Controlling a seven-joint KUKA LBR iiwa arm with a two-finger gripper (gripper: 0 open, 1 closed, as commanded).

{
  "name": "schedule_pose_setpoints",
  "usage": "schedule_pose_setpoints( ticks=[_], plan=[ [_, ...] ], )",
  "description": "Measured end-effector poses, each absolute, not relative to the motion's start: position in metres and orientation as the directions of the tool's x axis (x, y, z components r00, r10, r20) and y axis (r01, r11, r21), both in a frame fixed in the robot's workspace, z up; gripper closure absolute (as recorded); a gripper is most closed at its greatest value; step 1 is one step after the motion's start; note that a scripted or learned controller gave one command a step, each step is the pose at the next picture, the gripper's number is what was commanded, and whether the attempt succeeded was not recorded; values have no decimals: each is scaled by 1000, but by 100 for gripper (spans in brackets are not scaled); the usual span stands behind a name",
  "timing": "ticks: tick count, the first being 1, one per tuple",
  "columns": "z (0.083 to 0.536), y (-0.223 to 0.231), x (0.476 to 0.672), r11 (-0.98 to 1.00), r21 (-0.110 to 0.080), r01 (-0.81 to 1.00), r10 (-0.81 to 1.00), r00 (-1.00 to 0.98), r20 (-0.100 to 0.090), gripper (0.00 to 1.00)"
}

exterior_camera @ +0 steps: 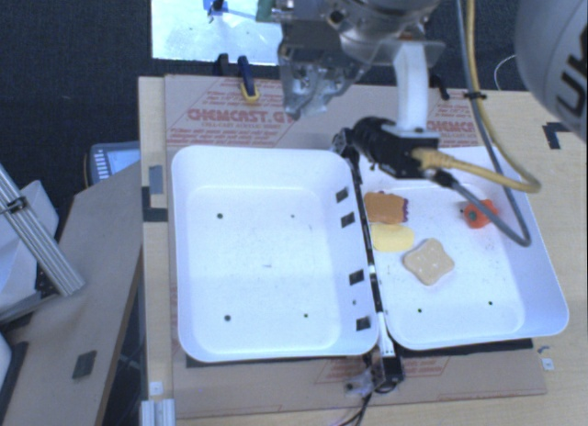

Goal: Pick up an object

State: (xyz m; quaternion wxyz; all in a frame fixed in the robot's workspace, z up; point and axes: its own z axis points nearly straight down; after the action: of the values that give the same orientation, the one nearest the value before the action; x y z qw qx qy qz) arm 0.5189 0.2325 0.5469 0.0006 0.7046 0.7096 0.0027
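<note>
Arm's gripper (pixel 303 103) hangs over the far table edge; can't tell its state; the right bin (pixel 514 314) has a toast-like piece (pixel 428 261) lying diagonally, long axis near-left to far-right, beside a yellow slice (pixel 393 237), orange-purple block (pixel 387 207), and orange bit (pixel 477 214).

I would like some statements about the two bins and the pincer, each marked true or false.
1. The toast-shaped piece lies in the right bin. True.
2. The pincer holds the orange piece. False: that piece lies in the right bin, apart from the pincer.
3. The yellow piece lies beside the toast-shaped piece. True.
4. The pincer hangs over the right bin's middle. False: it is above the cardboard behind the bins.
</note>
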Motion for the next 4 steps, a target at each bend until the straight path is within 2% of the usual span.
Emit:
schedule_pose_setpoints(
  ticks=[1, 4],
  plan=[
    [546, 233, 519, 8, 4, 1000, 1000, -8, 3, 0],
    [546, 233, 519, 8, 4, 1000, 1000, -8, 3, 0]
  ],
)
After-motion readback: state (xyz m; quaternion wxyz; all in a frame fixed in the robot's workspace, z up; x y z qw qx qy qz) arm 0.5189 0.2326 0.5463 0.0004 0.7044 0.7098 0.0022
